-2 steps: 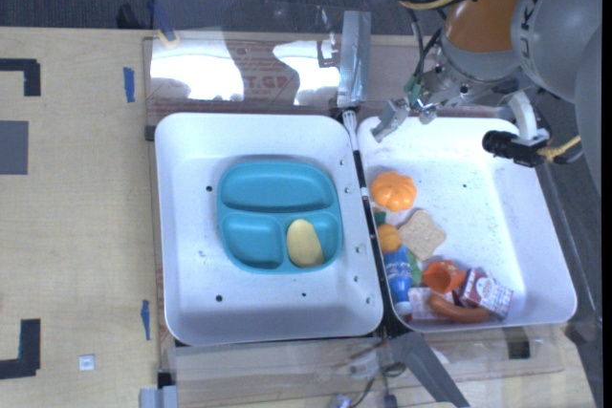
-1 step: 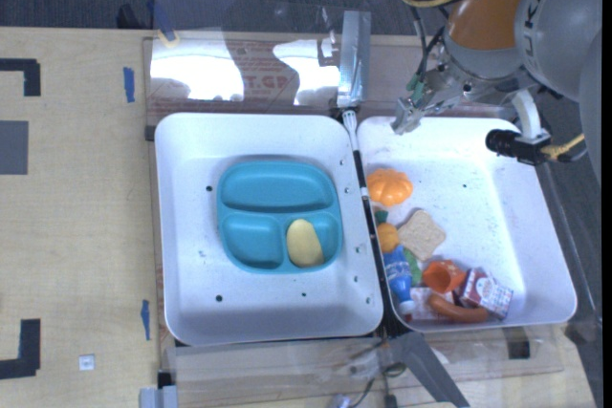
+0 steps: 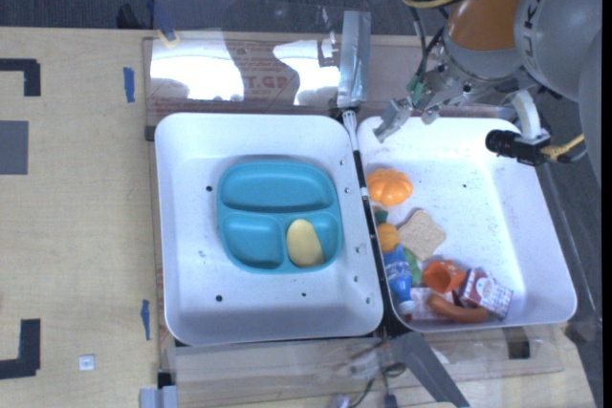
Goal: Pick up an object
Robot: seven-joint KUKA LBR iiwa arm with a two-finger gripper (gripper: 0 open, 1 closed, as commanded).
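The gripper (image 3: 397, 118) (finger state unclear, perhaps empty) hovers at the right bin's (image 3: 535, 234) upper-left corner; the orange object (image 3: 390, 187) lies just below it.

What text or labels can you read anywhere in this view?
None can be read.
Arm casing: dark letters at the top right, cut off and blurred.
Red packet in the right bin: print too small.
Blue bottle: label too blurred.
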